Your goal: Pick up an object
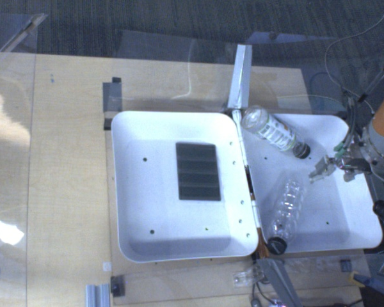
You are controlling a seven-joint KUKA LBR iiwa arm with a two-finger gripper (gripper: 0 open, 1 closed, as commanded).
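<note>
1. I see the counter (64, 171) carrying two bins; the left bin (141, 235) holds a flat dark ridged block (198, 171).
2. The right bin (345, 229) holds two clear bottles, well apart.
3. The upper bottle (272, 131) lies tilted against the divider corner, cap toward the bin's middle.
4. The lower bottle (287, 210) lies lengthwise near the divider, dark cap (276, 245) at the near rim. I judge both light, thin-walled, slick and prone to roll; I'd grip across the body's middle.
5. My pincer (336, 167) hangs over the right bin, nothing visibly in it; I cannot tell its opening.
</note>
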